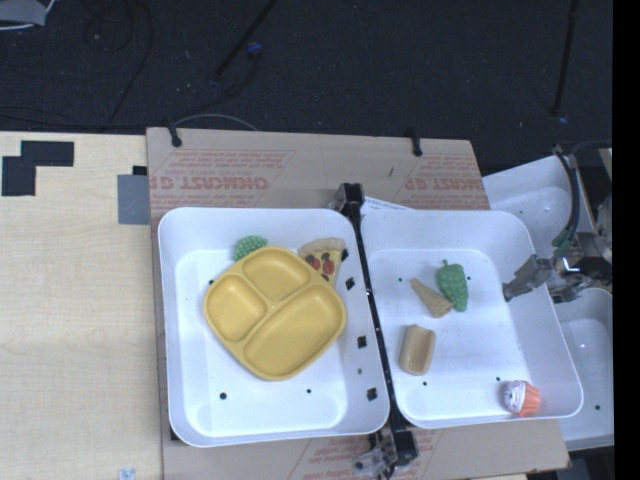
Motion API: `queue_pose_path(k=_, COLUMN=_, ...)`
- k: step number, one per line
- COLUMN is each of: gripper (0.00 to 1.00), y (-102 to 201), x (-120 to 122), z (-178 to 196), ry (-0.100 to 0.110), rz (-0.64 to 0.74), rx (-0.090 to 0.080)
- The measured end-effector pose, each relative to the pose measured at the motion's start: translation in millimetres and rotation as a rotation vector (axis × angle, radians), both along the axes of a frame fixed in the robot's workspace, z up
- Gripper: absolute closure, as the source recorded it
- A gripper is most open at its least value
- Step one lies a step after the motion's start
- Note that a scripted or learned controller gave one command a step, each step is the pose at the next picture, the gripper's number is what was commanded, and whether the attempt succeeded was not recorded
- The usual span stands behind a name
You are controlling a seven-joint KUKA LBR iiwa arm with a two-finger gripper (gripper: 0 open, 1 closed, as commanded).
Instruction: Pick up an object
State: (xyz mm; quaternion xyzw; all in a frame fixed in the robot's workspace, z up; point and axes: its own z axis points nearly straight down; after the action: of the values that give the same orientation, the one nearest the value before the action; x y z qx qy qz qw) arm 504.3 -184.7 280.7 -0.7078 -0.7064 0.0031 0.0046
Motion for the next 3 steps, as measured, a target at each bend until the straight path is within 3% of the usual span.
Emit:
queue_pose_path(k=1, gripper=0.00, y=0, x=2, z=5, ry=-0.010, rz=0.003, rx=-0.002)
queue_pose_path(k=3, gripper=0.00, y=14, x=-6, z=-95, ry=-0.002, rz=0.002, rx=0.001)
